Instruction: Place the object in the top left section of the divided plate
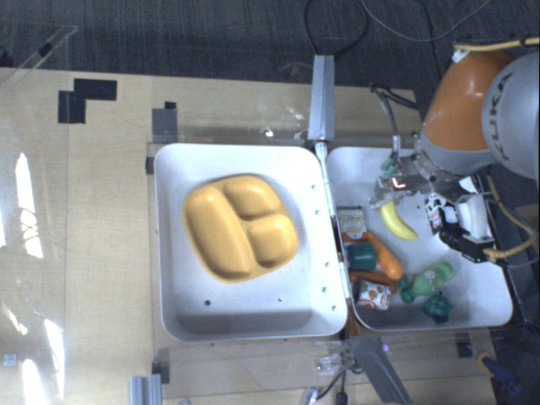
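A yellow divided plate [240,226] with three sections lies in the left bin [173,268], a little left of the bin's middle. A yellow banana [398,222] lies in the right bin [485,298], pointing down and to the right. My gripper [391,184] hangs at the top of the right bin, just above the banana's upper end. The wrist hides how it meets the banana. Nothing lies on the plate.
Below the banana the right bin holds an orange carrot [386,260], a dark green cup [361,255], a small can [374,294], a snack packet [351,223] and green toys [429,278]. A metal rail [321,99] divides the bins at the back.
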You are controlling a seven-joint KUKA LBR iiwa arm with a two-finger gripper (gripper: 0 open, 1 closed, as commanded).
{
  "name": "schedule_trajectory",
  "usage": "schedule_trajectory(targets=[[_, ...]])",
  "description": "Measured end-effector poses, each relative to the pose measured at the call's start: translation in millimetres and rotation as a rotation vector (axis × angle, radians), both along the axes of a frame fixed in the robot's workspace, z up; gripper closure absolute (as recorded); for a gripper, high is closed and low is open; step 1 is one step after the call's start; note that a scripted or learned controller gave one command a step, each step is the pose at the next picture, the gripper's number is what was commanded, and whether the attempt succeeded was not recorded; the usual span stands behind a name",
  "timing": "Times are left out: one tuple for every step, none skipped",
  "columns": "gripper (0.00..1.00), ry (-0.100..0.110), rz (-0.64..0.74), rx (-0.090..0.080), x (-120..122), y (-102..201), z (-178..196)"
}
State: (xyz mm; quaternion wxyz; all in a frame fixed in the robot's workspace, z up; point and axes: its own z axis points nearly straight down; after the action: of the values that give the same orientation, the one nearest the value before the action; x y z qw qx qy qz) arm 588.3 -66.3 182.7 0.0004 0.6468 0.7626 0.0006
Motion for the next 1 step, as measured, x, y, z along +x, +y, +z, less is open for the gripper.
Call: schedule_trajectory(targets=[[1.00, 0.001, -0.039, -0.001, 46.3, 91.6, -0.5]])
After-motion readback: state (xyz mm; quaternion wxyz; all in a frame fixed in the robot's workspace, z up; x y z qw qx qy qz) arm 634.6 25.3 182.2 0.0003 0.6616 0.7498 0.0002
